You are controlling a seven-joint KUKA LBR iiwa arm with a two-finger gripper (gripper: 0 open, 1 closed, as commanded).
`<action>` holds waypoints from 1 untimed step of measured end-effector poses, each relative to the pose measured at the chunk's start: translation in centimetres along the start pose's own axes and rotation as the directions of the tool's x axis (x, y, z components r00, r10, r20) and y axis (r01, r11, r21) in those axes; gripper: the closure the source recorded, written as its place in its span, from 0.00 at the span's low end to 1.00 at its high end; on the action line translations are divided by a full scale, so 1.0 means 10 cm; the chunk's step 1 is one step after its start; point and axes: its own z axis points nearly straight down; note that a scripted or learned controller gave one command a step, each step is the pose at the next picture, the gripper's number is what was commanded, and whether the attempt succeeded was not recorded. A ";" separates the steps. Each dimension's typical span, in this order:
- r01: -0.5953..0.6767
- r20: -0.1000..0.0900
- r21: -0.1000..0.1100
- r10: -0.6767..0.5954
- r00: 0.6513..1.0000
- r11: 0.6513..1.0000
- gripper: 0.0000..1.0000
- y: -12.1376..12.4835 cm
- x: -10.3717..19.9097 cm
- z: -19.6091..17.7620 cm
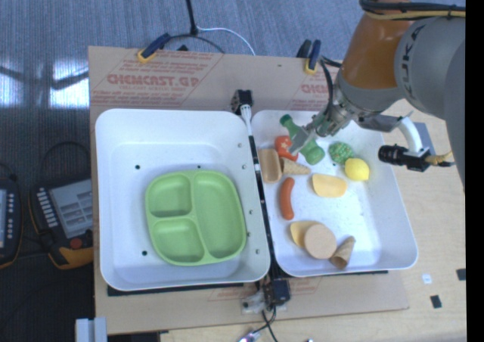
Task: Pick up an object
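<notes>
The gripper [302,138] hangs low in the right bin [393,212] among crowded toy food: tomato [284,146], green pieces [313,154], lemon [357,170], sausage [286,198]. Whether it is gripping anything, I cannot tell. Board [151,76] reads "CHEMCAST GP".

One fixed camera above the bench, slanted down (moderately near), left bin [113,204], right bin [393,227].
</notes>
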 end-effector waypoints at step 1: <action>-0.076 -0.002 0.003 0.076 0.997 0.997 1.00 0.15 0.61 0.01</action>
